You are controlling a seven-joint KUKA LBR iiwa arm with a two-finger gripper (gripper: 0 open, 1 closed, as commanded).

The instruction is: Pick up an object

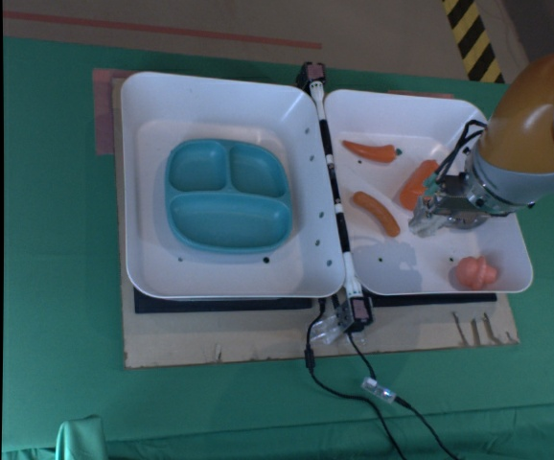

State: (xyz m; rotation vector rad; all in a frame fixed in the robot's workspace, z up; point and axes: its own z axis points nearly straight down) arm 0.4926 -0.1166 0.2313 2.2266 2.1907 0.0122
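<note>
- Two shallow white bins sit side by side on a flat brown cardboard sheet (258,348), which lies on a green cloth-covered bench (57,257). Both bins look like smooth moulded plastic with rounded corners.
- Left bin (143,103): holds one teal divided plate (227,195), matte, rounded-square, with two small compartments above and one long compartment below.
- Right bin (373,271): holds four items.
  - A slim orange-red pepper (369,150) with a dark stem tip lies near the upper middle.
  - An orange sausage-shaped piece (377,213), smooth with rounded ends, lies diagonally near the centre, just left of the gripper.
  - A stubby orange carrot-like piece (414,184) lies tilted beside the gripper; its lower end is hidden by the gripper body.
  - A lumpy pink object (473,273) sits in the lower right corner, apart from the others; its exact form is hard to make out.
- The gripper (430,220) is metallic grey with black cables looped above it, and hangs low over the right bin, between the sausage-shaped piece and the carrot-like piece.
- Finger state: cannot tell from this slant; no item is visibly between them.
- The arm (536,123) shows a glossy orange band and a grey shell, cut off at the right edge.
- A black-and-white jointed strip (330,161) runs along the seam between the bins; a black cable (354,386) trails from its lower end across the cloth.
- Yellow-black hazard tape (469,22) crosses the floor at upper right.
</note>
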